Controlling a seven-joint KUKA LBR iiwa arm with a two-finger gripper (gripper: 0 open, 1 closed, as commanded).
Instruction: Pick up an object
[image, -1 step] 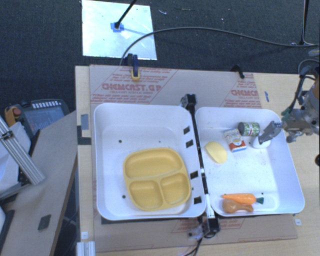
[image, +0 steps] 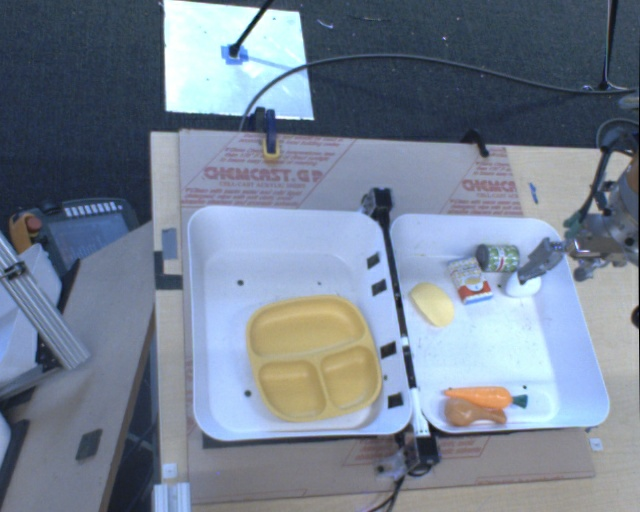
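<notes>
Gripper: you see the gripper (image: 545, 258) at the right bin's far right corner, reaching in from the right edge of the camera view; whether it is apart or together you cannot tell from here
Right bin: the right bin (image: 560, 345) holds every loose object you could pick
White object: a small white object (image: 520, 285) lies just under the gripper tip, touching or almost touching it; you cannot tell which
Can: a green can (image: 498, 257) lies on its side just left of the gripper
Carton: a small red and white carton (image: 468, 279) sits beside the can, toward the bin's middle
Yellow piece: a pale yellow rounded piece (image: 432, 304) rests near the divider between the bins, well apart from the gripper
Carrot: an orange carrot (image: 485, 398) with a green top lies at the near wall, with a tan piece (image: 470, 414) touching it below
Left bin: the left bin (image: 215, 300) bears a yellow compartment tray (image: 313, 355)
Bench: both bins rest on a brown board (image: 330, 165) with red print, on a light wooden bench (image: 165, 180)
Surroundings: dark carpet (image: 450, 35) lies beyond, with a shiny square plate (image: 235, 55) and a black cable (image: 420, 65) on it
</notes>
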